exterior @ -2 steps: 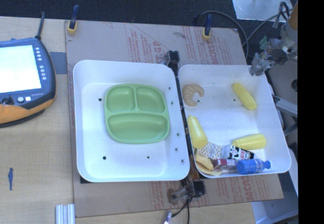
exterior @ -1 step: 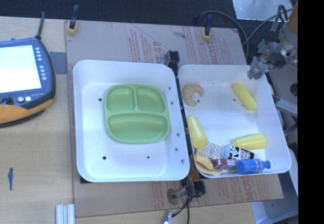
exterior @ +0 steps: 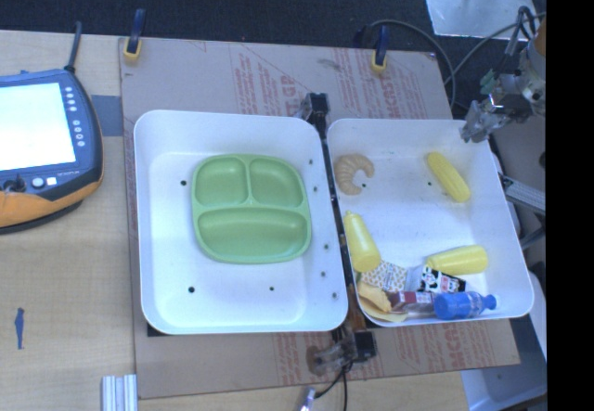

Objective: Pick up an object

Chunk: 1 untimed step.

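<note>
The right bin (exterior: 501, 214) holds a tan croissant (exterior: 354, 171) near its top left and a yellow corn cob (exterior: 447, 176) lying slanted near the top right. Lower down lie a yellow bottle (exterior: 361, 242), a yellow block (exterior: 458, 260), and a blue-capped bottle (exterior: 452, 304) on its side.

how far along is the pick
Done: nothing looks picked yet. The corn, croissant, bottle and the other items all lie in the right bin; the green plate sits in the left bin.
In hand: the gripper sits at the right bin's far right corner with nothing seen between its fingers.
Left: reach in, grasp one item, lift it.
</note>
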### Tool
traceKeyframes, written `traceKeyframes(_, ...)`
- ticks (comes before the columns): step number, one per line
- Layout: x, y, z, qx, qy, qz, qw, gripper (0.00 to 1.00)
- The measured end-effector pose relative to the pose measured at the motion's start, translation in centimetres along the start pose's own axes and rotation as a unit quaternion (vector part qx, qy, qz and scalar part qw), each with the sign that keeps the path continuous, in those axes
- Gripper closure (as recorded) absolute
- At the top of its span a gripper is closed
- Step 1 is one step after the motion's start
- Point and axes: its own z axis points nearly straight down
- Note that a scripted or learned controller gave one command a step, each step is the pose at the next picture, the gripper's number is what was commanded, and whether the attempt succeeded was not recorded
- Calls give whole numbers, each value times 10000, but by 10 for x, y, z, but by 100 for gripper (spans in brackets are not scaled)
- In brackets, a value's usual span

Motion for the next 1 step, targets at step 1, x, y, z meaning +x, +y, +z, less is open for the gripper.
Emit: traceKeyframes(1,4,11,8,-5,-5,-10,10000,100)
